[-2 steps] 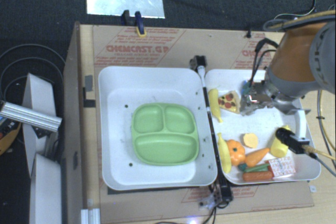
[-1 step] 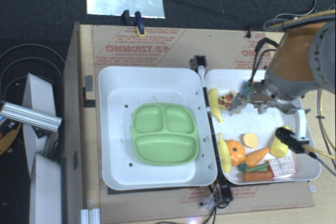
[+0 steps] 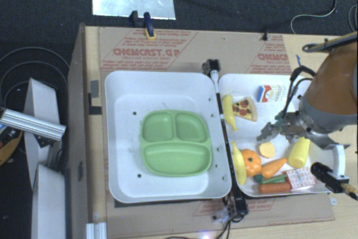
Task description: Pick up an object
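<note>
Grey gripper (image 3: 272,130) is hanging over the right bin (image 3: 241,84) near a yellow cheese piece (image 3: 268,149), but I cannot tell how its jaws are standing.

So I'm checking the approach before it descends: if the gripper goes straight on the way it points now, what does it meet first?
Probably the small pale yellow round piece lying just below the gripper on the right white bin's floor; depth is hard to judge from this slanted view.
</note>
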`<action>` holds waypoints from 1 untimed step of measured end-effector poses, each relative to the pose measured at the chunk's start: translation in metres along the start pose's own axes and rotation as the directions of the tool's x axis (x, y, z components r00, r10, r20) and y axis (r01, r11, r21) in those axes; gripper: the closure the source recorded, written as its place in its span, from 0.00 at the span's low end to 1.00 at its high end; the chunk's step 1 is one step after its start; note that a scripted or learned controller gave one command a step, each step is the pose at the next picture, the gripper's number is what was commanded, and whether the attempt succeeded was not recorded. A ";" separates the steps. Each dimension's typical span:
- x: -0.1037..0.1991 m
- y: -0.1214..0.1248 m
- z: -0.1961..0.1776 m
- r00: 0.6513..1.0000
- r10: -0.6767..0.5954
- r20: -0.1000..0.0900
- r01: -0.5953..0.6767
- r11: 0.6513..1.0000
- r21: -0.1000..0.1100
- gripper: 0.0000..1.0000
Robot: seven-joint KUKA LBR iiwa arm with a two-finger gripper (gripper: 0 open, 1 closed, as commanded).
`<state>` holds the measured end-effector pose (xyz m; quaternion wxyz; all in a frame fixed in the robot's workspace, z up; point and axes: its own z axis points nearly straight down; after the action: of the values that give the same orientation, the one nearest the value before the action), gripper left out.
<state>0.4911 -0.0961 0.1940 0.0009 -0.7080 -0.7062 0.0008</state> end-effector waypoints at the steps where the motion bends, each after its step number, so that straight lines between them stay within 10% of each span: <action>1: -0.036 0.076 -0.023 1.000 -0.007 0.004 0.007 1.000 -0.012 0.00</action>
<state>0.5669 -0.1321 0.2170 -0.0049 -0.7057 -0.7085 -0.0021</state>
